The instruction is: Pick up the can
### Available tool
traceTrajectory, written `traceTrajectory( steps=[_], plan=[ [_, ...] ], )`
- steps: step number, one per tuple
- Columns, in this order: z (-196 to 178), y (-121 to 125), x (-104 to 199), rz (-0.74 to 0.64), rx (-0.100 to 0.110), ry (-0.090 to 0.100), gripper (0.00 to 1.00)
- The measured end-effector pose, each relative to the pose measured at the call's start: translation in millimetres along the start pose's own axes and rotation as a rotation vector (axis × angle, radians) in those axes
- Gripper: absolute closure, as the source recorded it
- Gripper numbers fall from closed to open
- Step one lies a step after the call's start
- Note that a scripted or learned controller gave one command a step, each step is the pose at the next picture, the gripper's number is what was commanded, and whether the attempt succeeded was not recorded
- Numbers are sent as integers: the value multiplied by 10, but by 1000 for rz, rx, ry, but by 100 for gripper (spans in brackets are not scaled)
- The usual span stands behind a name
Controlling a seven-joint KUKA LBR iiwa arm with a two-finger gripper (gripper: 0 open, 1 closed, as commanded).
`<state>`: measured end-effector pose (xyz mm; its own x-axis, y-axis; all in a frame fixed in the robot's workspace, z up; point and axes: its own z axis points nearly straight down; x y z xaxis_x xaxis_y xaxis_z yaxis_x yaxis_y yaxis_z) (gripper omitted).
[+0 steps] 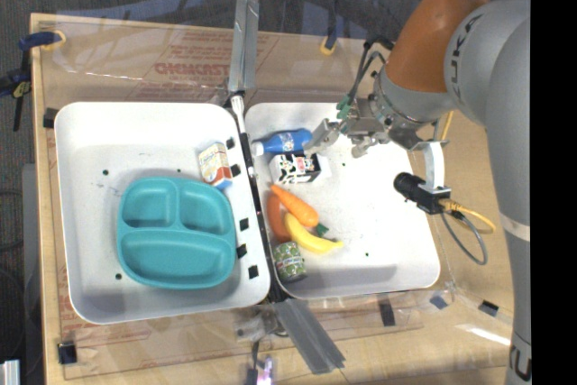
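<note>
Located in right-hand shallow white bin [410, 270], at its near left corner: small green patterned metal can [289, 260]. Set close against the bin's left wall, just below the tip end of a yellow banana [309, 236] and near an orange carrot [296, 206]. Long axis running roughly from far edge to near edge of the view, with a slight lean of the near end toward the right. Whether standing, leaning on the wall or lying flat: cannot tell.

Positioned over the far part of the same bin: grey two-finger tool [347, 135], on the grey arm with orange band [431, 32] reaching in from the right. Well apart from the can, with banana and carrot between. Opening width of tool: cannot tell.

Just beside the tool, toward the left: blue plastic bottle [281, 142] lying on its side, and a black-and-white patterned small box [297, 167] below it.

In left-hand white bin [77, 126]: teal divided plastic plate [176, 232] and a small red-and-white carton [214, 162] near the right wall.

Both bins seated side by side on the worktop [135, 54].
</note>
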<state>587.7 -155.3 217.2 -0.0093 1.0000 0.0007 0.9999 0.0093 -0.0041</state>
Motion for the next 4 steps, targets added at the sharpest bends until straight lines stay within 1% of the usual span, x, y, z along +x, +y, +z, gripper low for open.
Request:
traceTrajectory(
  steps=[1,2,3,4],
  plan=[
    [1048,144,78,-15,-24,-7,0],
    [1089,208,433,55,-31,-14,0],
    [964,226,435,51,-35,-14,100],
    [254,-310,910,179,-2,0,100]
  ],
)
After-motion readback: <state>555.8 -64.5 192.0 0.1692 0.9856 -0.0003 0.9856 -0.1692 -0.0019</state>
